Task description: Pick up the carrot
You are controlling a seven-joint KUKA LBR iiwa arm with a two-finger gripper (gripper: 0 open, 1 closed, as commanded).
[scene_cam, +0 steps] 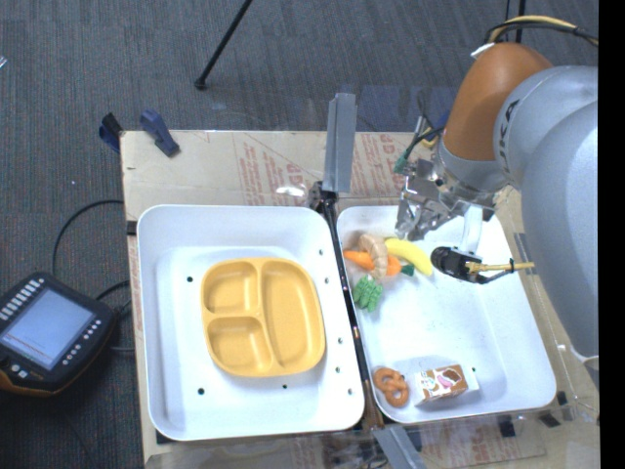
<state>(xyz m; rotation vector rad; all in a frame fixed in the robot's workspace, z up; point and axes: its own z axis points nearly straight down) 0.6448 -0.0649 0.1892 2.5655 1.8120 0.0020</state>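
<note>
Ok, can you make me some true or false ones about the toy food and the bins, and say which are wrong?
1. The yellow tray lies in the left bin. True.
2. The carrot sits on the yellow tray. False: it lies in the right bin, near the bin's upper left corner.
3. The banana lies beside the carrot. True.
4. The pretzel lies next to the banana. False: it is at the near edge of the right bin, beside the small carton.
5. The gripper hangs above the left bin. False: it is over the right bin, above the banana.

Two bins [176, 233] — one carrot [369, 260]
</note>
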